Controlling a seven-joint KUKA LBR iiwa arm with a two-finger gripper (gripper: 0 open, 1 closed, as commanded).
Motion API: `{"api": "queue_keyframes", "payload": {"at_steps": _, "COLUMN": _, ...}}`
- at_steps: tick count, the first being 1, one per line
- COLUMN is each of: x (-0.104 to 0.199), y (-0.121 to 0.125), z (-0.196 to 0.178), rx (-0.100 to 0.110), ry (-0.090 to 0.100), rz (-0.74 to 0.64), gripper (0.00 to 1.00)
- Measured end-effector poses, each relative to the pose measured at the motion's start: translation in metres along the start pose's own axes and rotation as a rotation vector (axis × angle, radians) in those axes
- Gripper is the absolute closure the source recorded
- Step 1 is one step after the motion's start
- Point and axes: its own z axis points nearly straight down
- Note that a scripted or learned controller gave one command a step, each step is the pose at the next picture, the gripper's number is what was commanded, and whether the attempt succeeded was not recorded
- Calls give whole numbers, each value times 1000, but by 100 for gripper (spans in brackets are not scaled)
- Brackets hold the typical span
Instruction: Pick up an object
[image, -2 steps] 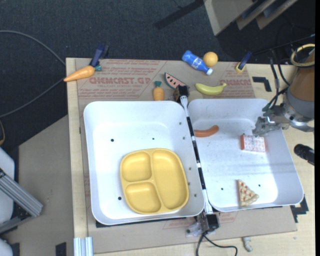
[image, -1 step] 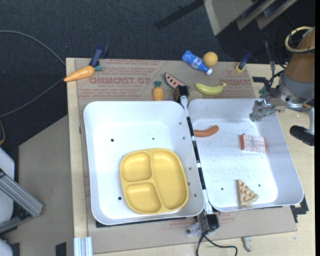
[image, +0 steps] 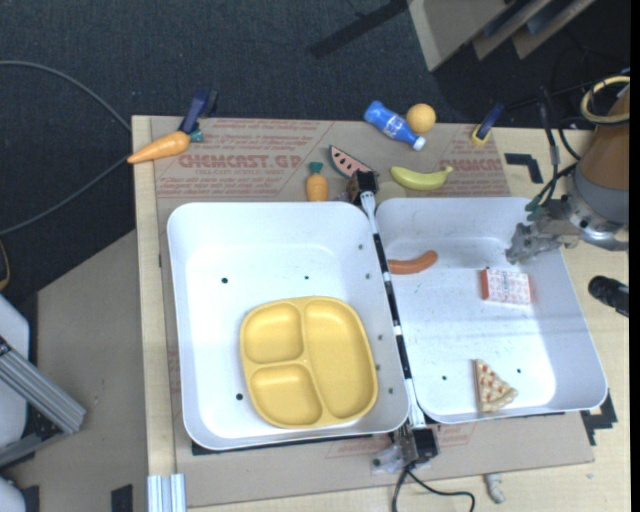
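Note:
The right bin (image: 560, 340) holds three objects. A brown-orange sausage (image: 411, 263) lies near its upper left. A red-and-white square packet (image: 506, 286) sits toward the upper right, and a pizza slice (image: 492, 386) rests near the front edge. My gripper (image: 524, 244) hangs over the bin's upper right, just above and slightly right of the packet, with nothing visibly held. The grey arm (image: 600, 185) comes in from the right edge.
The left bin (image: 200, 260) carries a yellow divided plate (image: 308, 360). On the bench behind the bins lie a carrot (image: 158, 148), a watermelon slice (image: 345, 160), a banana (image: 420, 177), a blue bottle (image: 392, 124) and an orange ball (image: 421, 116).

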Motion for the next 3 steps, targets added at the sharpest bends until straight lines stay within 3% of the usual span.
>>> {"api": "queue_keyframes", "payload": {"at_steps": 1, "x": -3, "y": 2, "z": 20, "rx": 1, "ry": 1, "rz": 0, "gripper": 100}}
{"api": "queue_keyframes", "payload": {"at_steps": 2, "x": 17, "y": 9, "z": 34, "rx": 0, "ry": 1, "rz": -1, "gripper": 100}}
{"api": "queue_keyframes", "payload": {"at_steps": 3, "x": 15, "y": -8, "z": 44, "rx": 1, "ry": 1, "rz": 0, "gripper": 100}}
